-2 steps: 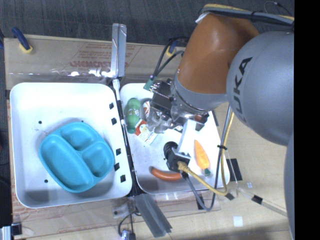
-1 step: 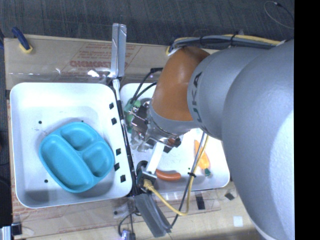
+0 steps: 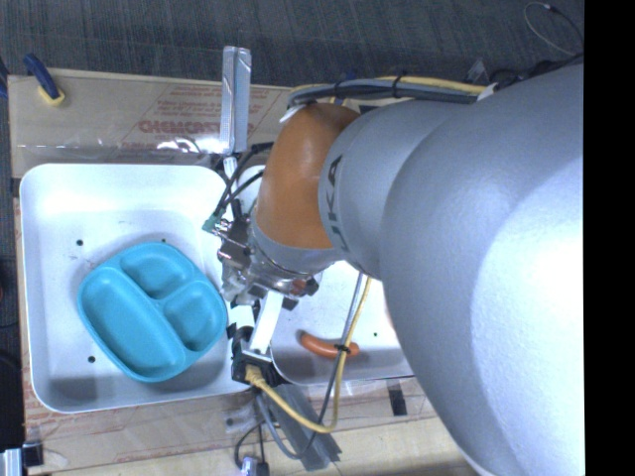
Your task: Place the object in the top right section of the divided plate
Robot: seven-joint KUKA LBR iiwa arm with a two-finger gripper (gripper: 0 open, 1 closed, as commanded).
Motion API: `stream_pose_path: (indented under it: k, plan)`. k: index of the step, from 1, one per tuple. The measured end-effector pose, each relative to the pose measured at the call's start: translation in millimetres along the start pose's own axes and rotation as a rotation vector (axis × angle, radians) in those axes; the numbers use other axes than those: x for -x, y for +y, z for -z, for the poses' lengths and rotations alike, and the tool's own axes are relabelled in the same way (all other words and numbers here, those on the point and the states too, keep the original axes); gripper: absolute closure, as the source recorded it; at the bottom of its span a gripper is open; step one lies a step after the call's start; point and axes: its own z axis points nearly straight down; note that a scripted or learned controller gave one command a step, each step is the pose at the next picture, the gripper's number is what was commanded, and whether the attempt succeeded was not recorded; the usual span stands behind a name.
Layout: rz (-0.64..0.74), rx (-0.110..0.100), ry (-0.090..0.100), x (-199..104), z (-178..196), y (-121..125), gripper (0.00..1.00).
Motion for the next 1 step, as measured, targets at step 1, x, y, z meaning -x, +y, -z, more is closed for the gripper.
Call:
stream_pose_path:
  k: [1]
  plan:
    - [0.082,0.002,0.002,-58.2,1.0,13.5,1.00]
